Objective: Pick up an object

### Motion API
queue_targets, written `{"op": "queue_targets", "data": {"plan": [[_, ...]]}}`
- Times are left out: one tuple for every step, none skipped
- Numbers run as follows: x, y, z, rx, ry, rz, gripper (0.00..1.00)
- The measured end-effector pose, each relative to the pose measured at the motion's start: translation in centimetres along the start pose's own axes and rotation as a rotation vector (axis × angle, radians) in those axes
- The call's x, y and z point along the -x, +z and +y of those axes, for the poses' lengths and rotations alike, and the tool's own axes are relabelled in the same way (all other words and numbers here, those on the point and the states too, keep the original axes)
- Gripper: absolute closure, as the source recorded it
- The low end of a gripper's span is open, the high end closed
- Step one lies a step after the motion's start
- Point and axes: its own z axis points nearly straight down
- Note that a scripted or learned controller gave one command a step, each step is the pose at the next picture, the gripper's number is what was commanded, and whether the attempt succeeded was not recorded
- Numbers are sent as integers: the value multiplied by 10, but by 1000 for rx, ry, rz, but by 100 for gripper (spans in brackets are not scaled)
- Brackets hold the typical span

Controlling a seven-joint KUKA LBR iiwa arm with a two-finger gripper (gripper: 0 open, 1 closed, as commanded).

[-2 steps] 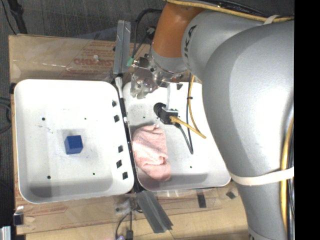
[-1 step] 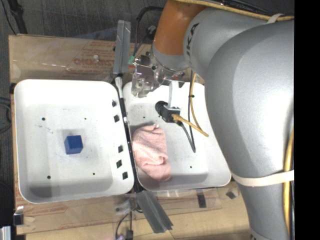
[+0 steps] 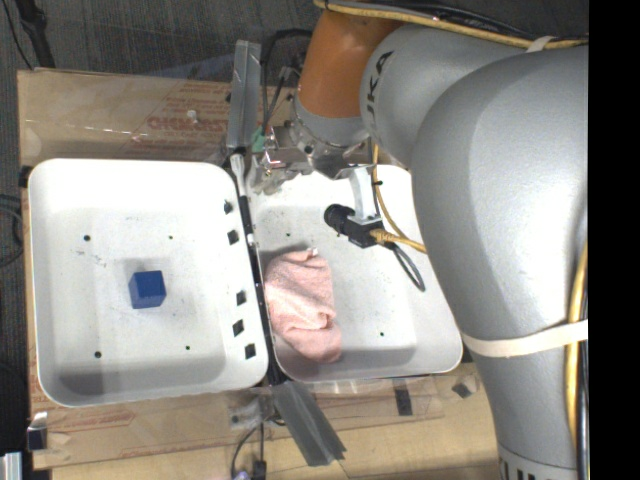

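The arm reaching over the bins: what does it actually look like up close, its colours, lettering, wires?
The arm is a bulky, rounded, smooth grey shell with an orange band above the wrist and part of dark KUKA lettering beside it. A metallic gripper sits below. A black plug with a yellow and black cable hangs from the wrist, and pale cables run along the arm's top.

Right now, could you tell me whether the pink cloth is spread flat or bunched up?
Bunched up. The pink cloth lies crumpled in folds in the right bin, against the wall it shares with the left bin.
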Motion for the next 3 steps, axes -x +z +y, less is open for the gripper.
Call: {"op": "queue_targets", "data": {"plan": [[0,-10,0,-2,-4,0,100],[-27,-1,5,1,-130,0,100],[-49,-1,8,5,22,-1,100]]}}
